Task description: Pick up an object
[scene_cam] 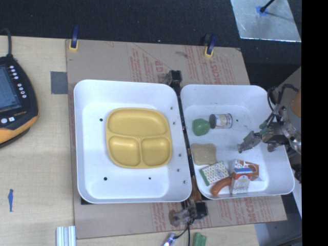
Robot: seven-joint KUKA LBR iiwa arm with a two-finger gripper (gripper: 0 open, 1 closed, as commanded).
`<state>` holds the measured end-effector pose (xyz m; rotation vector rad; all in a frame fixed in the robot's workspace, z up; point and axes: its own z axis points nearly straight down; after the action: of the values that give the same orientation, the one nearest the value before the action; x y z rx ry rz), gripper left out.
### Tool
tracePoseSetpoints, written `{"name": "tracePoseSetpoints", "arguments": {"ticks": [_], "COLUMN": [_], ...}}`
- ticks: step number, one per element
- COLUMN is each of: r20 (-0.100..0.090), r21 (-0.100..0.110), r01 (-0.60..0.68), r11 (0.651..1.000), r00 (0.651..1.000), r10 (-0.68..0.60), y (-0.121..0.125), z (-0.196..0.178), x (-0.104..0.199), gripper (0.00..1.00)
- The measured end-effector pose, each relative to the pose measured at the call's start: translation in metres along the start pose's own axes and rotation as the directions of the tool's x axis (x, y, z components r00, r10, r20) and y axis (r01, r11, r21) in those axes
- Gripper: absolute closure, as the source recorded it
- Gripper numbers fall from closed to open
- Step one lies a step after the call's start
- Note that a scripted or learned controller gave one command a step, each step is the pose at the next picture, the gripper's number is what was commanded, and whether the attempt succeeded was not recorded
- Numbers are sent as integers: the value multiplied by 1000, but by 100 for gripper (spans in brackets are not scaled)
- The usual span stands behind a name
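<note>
- Candidates for the pick all lie in the right bin (256,94), right of centre in the frame: a green lump (201,126) and a small jar (222,120) on its side in the upper part, a tan sponge (204,153) below them, and a cluster along the lower edge made of a green-and-white packet (213,172), an orange tool (221,185) and a small carton (242,176).
- Nothing is lifted; every item rests on the bin floor.
- Step in hand, as I read it: the approach. The pincer (246,143) sits low over the bin's bare right-middle area, between the jar above and the carton below, touching neither.
- Pincer state: the tips look drawn close together with nothing between them, though the view is too small to be sure.
- Next move calls for choosing one target, spreading the tips, centring above it and descending. The carton is nearest; the cluster around it is tight, so a neighbour could get nudged.
- Arm pose: the arm enters from the right edge of the frame, wrist tilted, pincer pointing left and slightly down toward the bin's middle.
- Left bin (87,137) holds a yellow divided plate (138,136); a handheld controller (13,104) lies on the surface at far left.
</note>
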<state>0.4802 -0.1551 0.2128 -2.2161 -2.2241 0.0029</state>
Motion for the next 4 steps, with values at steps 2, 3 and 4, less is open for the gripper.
{"name": "tracePoseSetpoints", "arguments": {"ticks": [2,3,4], "r20": [1,6,0], "r21": [-15,-3,1], "r01": [0,0,2], "r11": [1000,1000,1000], "r00": [1000,1000,1000], "r10": [0,0,-2], "y": [168,113,-4], "z": [115,120,122], "x": [-1,43,38], "gripper": [0,0,0]}}
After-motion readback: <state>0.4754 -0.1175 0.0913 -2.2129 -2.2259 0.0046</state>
